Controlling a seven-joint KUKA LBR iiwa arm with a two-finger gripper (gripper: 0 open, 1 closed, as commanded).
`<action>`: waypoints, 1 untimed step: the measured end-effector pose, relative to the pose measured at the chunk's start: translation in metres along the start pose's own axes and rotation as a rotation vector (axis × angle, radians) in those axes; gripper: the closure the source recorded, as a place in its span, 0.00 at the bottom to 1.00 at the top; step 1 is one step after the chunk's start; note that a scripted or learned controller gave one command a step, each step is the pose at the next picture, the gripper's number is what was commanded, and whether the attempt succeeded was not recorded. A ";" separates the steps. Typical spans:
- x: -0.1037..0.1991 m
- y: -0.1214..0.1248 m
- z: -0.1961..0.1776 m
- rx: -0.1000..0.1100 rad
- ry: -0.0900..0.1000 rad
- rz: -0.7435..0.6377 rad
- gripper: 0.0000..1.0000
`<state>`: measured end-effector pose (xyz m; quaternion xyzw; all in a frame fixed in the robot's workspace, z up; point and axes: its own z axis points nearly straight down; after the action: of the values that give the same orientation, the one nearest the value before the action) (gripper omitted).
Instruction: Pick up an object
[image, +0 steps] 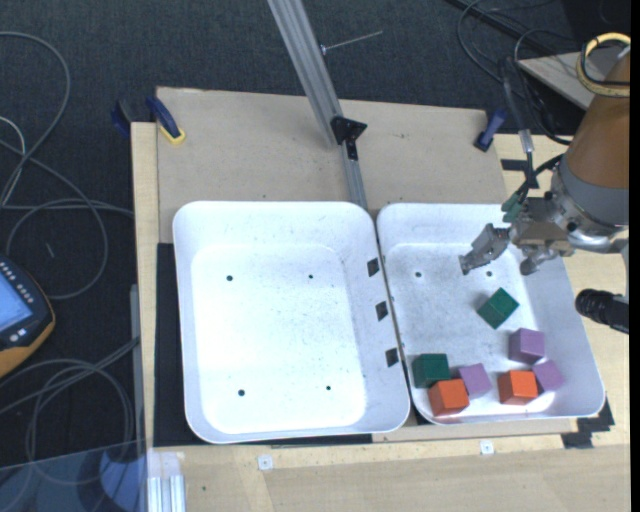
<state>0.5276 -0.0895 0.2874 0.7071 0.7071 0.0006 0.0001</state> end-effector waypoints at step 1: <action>0.072 -0.033 -0.004 0.004 0.003 -0.008 0.00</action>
<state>0.4942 -0.0175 0.2917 0.7041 0.7101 0.0003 -0.0027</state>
